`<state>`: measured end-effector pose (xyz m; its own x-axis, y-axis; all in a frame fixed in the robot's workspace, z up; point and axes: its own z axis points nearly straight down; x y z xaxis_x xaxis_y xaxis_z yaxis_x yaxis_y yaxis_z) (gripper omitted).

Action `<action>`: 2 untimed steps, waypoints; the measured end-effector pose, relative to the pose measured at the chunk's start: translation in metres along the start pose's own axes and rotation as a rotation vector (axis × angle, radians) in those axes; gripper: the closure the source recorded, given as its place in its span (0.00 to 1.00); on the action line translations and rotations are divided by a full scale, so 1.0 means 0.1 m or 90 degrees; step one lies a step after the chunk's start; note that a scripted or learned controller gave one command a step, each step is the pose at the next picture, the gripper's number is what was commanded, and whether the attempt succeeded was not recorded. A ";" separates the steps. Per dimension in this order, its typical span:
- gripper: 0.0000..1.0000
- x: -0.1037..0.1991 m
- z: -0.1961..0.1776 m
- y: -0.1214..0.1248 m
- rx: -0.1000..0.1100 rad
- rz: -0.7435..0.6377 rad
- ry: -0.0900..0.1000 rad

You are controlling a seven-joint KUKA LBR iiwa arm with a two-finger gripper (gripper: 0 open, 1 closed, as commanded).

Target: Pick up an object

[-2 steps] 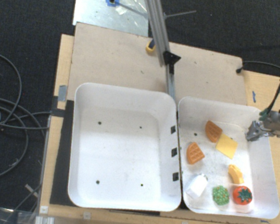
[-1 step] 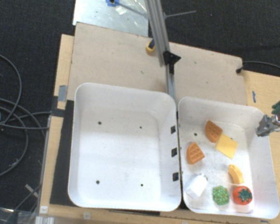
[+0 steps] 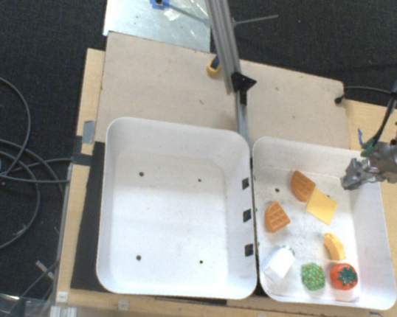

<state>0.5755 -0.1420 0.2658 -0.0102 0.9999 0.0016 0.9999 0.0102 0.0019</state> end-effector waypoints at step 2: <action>1.00 1.03 0.12 -0.06 0.001 0.000 0.001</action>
